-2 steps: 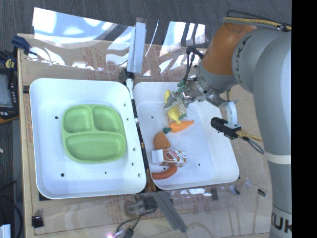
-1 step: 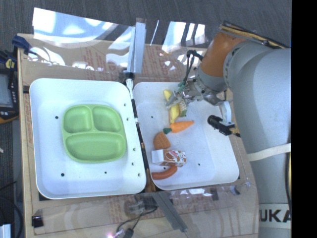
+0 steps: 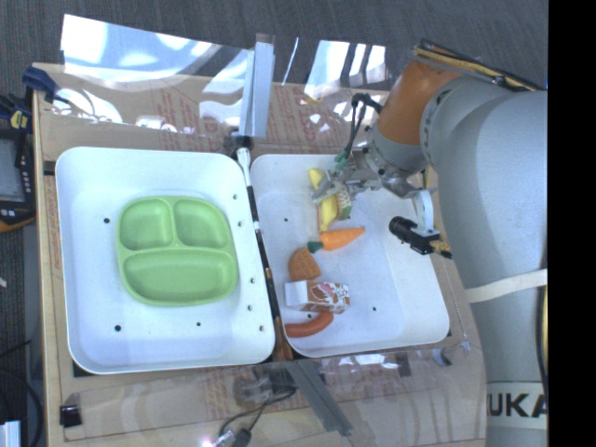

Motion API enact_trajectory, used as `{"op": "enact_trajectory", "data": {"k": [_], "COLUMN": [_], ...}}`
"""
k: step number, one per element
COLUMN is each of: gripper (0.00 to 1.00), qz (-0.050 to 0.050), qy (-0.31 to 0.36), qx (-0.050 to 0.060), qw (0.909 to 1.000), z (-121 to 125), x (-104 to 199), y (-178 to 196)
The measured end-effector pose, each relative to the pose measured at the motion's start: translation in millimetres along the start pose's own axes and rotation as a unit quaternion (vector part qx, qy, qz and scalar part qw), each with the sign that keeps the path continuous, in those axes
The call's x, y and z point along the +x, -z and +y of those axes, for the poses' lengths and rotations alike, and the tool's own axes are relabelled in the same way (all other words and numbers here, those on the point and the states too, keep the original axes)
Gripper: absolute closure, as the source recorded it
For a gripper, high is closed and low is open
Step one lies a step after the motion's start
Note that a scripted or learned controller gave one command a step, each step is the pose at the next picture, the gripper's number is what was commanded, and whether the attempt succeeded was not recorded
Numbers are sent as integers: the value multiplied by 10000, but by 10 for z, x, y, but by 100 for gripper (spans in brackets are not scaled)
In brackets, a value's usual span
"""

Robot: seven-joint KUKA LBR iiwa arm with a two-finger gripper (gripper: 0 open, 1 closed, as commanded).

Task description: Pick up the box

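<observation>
arm over the right bin, box lying near its front edge

the grey arm with its orange band reaches in from the right, and its gripper sits low over the far part of the right bin, right at a yellow toy, likely a banana. whether the gripper is open or closed, or has anything in it, cannot be told from this angle.

the box, a small white carton with a brown and red printed panel, lies on its side in the near part of the right bin, well apart from the gripper. its print is too small to read. just behind it sits a round brown piece, and a reddish sausage shape lies just in front, close to or touching the box. an orange carrot lies between the brown piece and the banana.

the left bin holds a green divided plate with three compartments.

the only legible writing is "uka" in black on the arm's lower housing, cut off at the frame edge.
</observation>
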State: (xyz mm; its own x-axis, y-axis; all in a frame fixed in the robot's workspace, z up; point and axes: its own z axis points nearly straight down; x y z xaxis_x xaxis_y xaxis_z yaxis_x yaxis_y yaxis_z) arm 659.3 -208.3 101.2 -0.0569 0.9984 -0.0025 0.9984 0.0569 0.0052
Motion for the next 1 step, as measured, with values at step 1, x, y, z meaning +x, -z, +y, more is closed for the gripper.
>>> {"op": "enact_trajectory", "data": {"k": [1], "gripper": [100], "qz": [9], "qy": [134], "qx": [20], "qw": [9999], "z": [-12], "x": [11], "y": [71]}}
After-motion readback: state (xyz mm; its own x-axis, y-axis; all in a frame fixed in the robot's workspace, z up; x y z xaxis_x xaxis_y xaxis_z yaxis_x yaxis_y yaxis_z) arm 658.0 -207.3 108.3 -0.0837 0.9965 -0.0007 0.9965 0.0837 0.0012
